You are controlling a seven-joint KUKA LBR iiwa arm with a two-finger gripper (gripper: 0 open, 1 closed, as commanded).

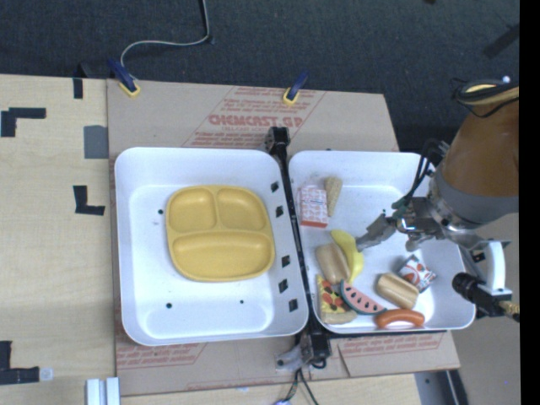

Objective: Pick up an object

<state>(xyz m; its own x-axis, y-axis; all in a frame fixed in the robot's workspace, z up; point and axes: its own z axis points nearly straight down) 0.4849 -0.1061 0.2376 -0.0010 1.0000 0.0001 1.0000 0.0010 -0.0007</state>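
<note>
The right bin (371, 171) holds several toy foods. A red and white carton (313, 206) lies by its left wall, with a tan cone (333, 192) beside it. In the middle lie a yellow banana (348, 253) and a hot dog bun (331, 262). A watermelon slice (361, 299), a flat pizza piece (329, 302), a bread roll (396, 290), a red sausage (400, 318) and a small red and white can (417, 272) sit along the front. My gripper (366, 240) reaches in from the right, low over the bin, its tip just right of the banana. Nothing shows in its grasp.
The left bin (139, 226) carries a yellow divided plate (221, 232). A black divider (285, 218) runs between the bins. The grey and orange arm (481, 159) hangs over the right bin's right edge. Both bins rest on cardboard (245, 116).
</note>
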